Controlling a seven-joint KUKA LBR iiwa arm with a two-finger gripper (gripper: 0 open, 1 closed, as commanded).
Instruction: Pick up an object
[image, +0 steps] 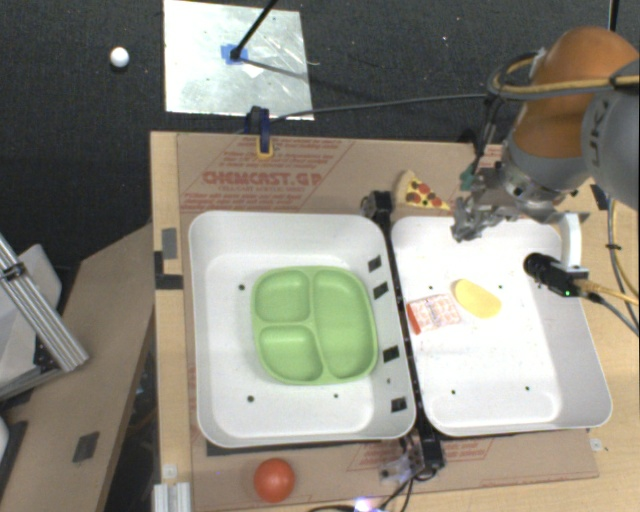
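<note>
In the right bin (560, 400) a yellow oval piece (477, 298) lies near the middle, with a small red and white packet (432, 314) just left of it by the bin's left wall. My gripper (468, 228) hangs over the far left part of this bin, well above and behind the yellow piece, with nothing seen between its tips. A green divided plate (313, 324) fills the middle of the left bin (220, 400).
A toy pizza slice (421, 191) rests on the bench behind the right bin. A red ball (274, 479) sits on the bench in front of the left bin. A blue clamp (260, 128) stands at the bench's far edge.
</note>
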